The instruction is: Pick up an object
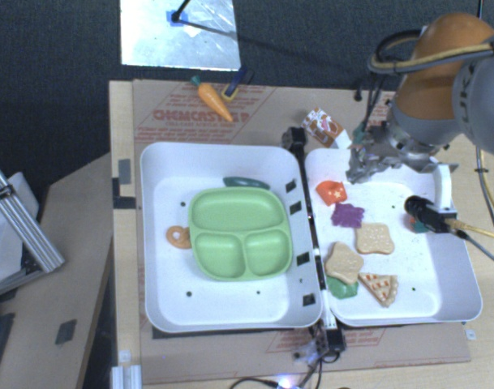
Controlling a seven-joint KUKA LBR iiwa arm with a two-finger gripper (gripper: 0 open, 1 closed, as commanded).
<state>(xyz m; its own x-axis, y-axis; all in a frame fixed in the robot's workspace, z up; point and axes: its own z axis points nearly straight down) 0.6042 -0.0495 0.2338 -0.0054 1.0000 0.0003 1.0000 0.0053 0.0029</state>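
My gripper (pixel 360 171) hangs over the far left part of the right bin (pixel 441 298), just right of and above an orange-red toy piece (pixel 331 191). Nothing shows between its fingers. Below that piece lie a purple piece (pixel 348 215), a tan toast-shaped piece (pixel 374 238), another tan piece (pixel 342 260) over a green piece (pixel 341 288), and a pizza slice (pixel 380 286). The left bin (pixel 161 217) holds a green divided plate (pixel 238 233), a small orange ring (pixel 178 237) and a dark green piece (pixel 247 182) behind the plate.
A toy carrot (pixel 214 101) lies on the cardboard behind the left bin. A small red and white packet (pixel 322 127) sits behind the right bin. A shiny foil sheet (pixel 180 23) lies at the back. A metal frame (pixel 15 217) stands at the left.
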